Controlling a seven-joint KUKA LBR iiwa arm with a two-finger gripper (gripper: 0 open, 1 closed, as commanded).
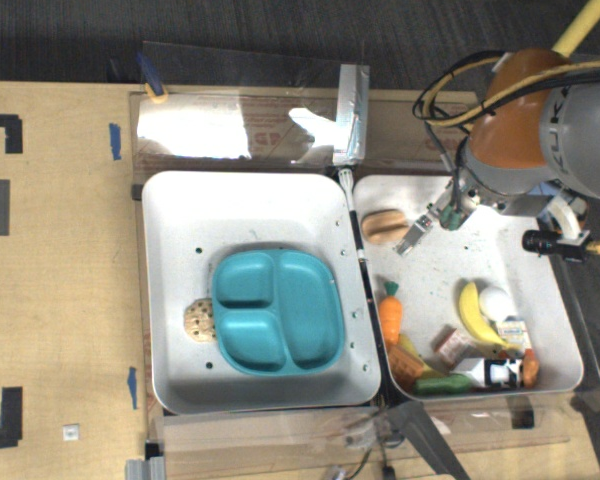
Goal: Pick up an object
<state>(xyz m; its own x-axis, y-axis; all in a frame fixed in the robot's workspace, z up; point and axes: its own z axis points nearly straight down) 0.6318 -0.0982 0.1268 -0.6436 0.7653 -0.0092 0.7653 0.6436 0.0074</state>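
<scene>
Left bin [170, 218] carries a teal divided plate [277, 310] with a speckled cookie [199, 319] touching its left edge. Right bin [540, 298] holds the candidate objects: a bun [384, 225] at upper left, with a banana [474, 315], carrot [391, 318] and other small items clustered toward the front. Gripper [416, 233] sits just right of the bun, nothing visibly grasped; whether it is released or clenched cannot be told.

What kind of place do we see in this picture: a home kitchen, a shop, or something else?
Probably a robot lab bench, not a kitchen: a grey arm reaches over two white bins, toy food such as a banana fills one, and blue tape marks the board.
</scene>
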